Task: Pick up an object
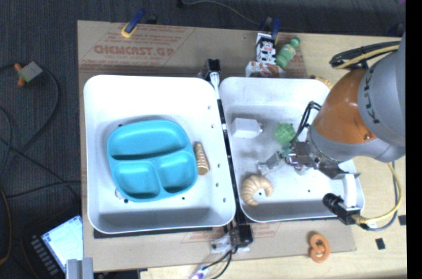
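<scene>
Near the bottom of the right bin, right of frame centre, a tan, ridged croissant-shaped toy lies on the smooth white floor. Just above and to its right the gripper reaches in low; whether its metal fingers are apart or together cannot be told. A bumpy green lump sits close above the gripper, and a small white block lies to the upper left. The grey arm with its glossy orange band covers the bin's right side. In the left bin a light blue sectioned plastic tray rests with a small tan ridged piece touching its right edge.
</scene>
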`<control>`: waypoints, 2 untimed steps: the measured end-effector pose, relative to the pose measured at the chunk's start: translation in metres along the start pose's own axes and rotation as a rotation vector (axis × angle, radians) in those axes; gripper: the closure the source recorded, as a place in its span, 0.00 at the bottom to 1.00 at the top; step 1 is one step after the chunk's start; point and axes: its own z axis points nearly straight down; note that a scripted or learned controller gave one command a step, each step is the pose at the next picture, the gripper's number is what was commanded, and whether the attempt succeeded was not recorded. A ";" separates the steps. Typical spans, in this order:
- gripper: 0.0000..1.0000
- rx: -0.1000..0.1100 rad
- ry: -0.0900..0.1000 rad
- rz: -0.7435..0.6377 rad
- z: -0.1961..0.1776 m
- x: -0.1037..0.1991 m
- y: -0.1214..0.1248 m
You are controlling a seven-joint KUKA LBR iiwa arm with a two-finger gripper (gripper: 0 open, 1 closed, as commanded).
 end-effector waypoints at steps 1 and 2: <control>1.00 -0.002 -0.003 0.001 -0.010 -0.001 0.000; 0.00 -0.002 -0.003 0.001 -0.010 -0.001 0.000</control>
